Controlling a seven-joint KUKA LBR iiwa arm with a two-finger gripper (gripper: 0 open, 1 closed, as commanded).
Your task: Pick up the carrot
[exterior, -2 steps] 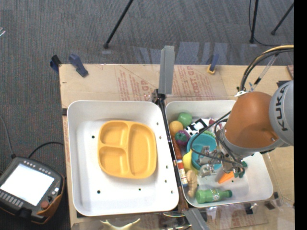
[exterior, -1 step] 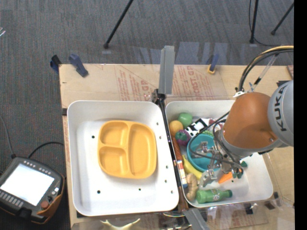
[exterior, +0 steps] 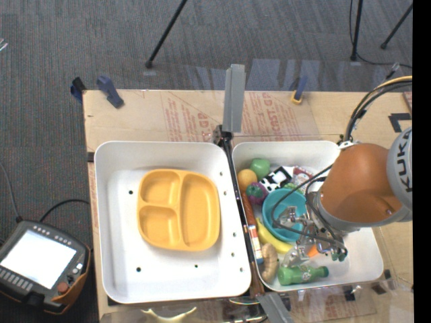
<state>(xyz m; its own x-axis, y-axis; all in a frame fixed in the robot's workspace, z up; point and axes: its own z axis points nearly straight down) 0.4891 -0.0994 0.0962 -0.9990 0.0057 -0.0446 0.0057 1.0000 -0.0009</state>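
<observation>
Two white bins sit side by side; the left bin (exterior: 114, 180) bears a yellow divided plate (exterior: 179, 208), and the right bin (exterior: 367, 261) holds a crowded pile. Current step, as judged: approach, with no grasp confirmed. The gripper (exterior: 315, 246) hangs low over the near part of the right bin, just beside a teal bowl (exterior: 277, 207) and above a green bottle (exterior: 303, 273). Whether the claw is wide or narrow cannot be told, since the wrist and clutter hide it. A small orange patch shows beneath the claw, but its identity is unclear. The carrot (exterior: 249, 212) appears to be the slim orange-brown piece lying against the left wall of the right bin, next to a banana (exterior: 269, 237). Its long axis runs along that wall, from the near side toward the far side of the bench. Which end is the tip cannot be told. The next move likely calls for shifting the claw toward that wall and closing across the short width.
</observation>
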